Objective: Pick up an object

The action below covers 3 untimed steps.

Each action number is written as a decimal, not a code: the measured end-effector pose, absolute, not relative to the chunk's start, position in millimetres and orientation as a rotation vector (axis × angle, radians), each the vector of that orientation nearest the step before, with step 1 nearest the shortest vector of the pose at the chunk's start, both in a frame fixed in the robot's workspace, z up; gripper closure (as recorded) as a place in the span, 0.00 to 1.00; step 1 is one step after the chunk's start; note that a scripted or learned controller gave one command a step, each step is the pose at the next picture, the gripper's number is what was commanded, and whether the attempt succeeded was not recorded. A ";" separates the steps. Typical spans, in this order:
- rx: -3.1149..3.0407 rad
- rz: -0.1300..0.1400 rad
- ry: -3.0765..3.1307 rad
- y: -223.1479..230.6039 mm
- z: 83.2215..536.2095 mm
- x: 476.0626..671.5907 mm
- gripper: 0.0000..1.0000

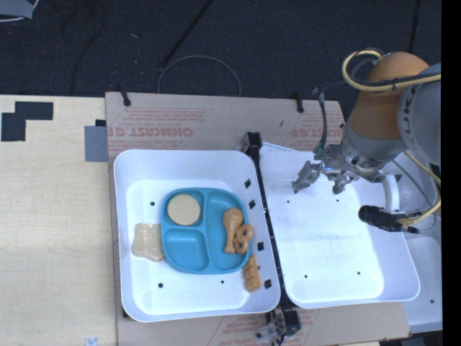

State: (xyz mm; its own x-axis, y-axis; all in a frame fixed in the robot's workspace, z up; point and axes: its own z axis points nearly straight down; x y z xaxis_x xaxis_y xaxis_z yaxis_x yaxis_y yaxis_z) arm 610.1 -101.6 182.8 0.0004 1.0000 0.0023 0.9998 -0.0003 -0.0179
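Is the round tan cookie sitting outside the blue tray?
No, the round tan cookie lies in the upper left compartment of the blue tray in the left bin.

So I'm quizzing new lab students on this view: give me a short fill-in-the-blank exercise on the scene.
1. The blue tray sits in the ____ bin.
2. The round cracker lies in the tray's upper-____ compartment.
3. The end effector hangs over the ____ bin.
4. The pretzel lies in the tray's ____ compartment.

Missing words: left; left; right; right
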 end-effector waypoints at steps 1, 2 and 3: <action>-2.218 0.003 -2.221 -101.8 191.5 613.1 0.00; -2.217 0.008 -2.218 -104.3 143.4 604.2 0.00; -2.217 0.008 -2.217 -102.9 89.5 602.8 0.00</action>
State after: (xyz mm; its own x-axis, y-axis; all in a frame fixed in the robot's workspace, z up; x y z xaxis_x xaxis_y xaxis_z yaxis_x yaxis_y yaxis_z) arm 602.8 -102.9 89.5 0.0002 1.0000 0.0012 1.0000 -0.0002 -0.0080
